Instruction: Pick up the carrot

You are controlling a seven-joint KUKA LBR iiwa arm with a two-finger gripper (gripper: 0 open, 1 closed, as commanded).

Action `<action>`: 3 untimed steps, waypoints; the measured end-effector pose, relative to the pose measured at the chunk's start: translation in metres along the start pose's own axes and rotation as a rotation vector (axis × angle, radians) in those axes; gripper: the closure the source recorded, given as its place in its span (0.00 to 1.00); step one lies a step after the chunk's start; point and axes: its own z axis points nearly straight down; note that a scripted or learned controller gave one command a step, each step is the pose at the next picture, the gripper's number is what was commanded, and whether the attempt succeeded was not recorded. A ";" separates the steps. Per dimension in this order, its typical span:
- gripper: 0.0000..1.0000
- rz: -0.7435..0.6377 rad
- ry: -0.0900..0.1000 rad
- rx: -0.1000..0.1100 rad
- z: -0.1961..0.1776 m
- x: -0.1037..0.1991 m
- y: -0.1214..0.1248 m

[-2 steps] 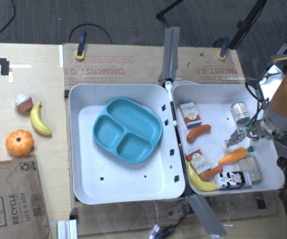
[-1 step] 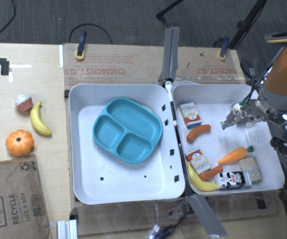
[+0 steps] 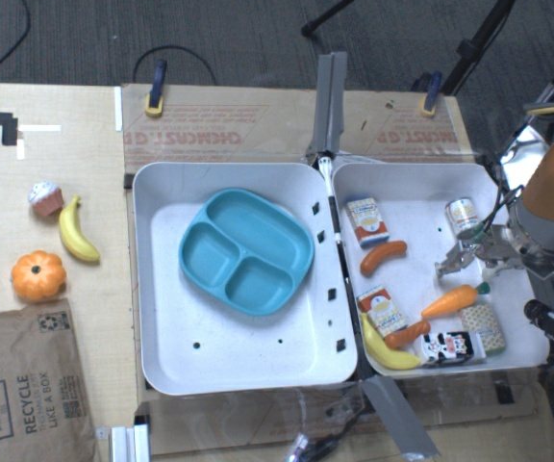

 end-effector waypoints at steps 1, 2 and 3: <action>0.00 -0.008 -0.012 -0.001 -0.028 0.017 0.051; 0.00 -0.239 -0.011 0.001 0.002 0.030 0.003; 0.00 -0.321 -0.011 0.002 0.002 0.038 -0.067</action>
